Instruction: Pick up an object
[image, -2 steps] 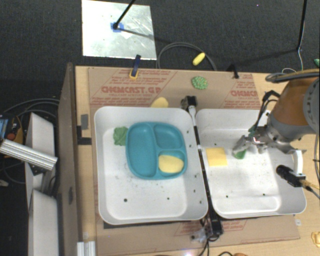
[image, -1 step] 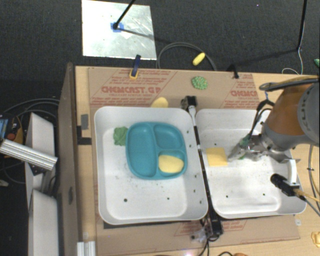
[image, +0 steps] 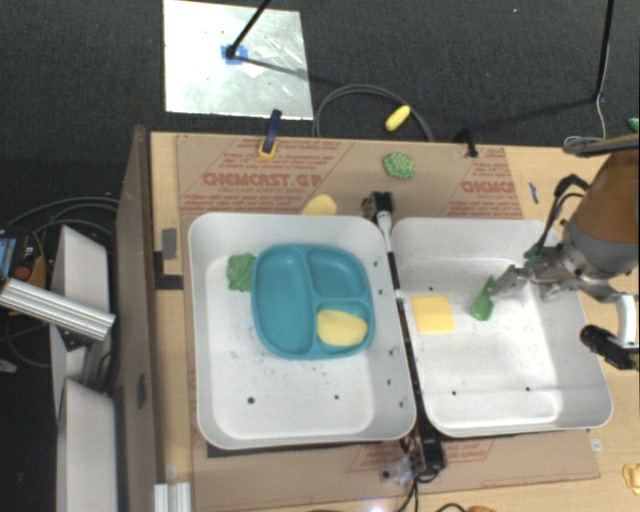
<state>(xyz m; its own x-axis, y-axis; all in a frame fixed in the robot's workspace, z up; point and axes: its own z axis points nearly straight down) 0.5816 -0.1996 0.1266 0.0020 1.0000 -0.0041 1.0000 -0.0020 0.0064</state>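
Camera view looks down on a bench covered with brown cardboard (image: 440, 175) printed in red; the lettering reads roughly "CHEMCAST GP", repeated at the right at a slant, where it is harder to read.

2 white bins sit side by side. In the right bin (image: 520, 400) a small green object (image: 484, 301) lies near the middle, tilted, with a flat yellow square (image: 434, 313) just beside it on its left. The gripper (image: 520, 279) reaches in from the right, and its tip is at the upper end of the green object, touching or very nearly so. Whether the pincer is released or clenched I cannot tell, since the tip is too small and blurred.

The left bin (image: 300, 410) holds a teal divided plate (image: 300, 298) with 3 compartments. A yellow lump (image: 341, 326) rests in the lower right compartment. A green leafy piece (image: 240, 270) lies in the bin against the plate's left edge.

Behind the bins on the cardboard sit a green knobbly ball (image: 399, 165) and a pale yellow piece (image: 320, 206). A yellow item (image: 397, 118) lies beyond the cardboard's far edge.
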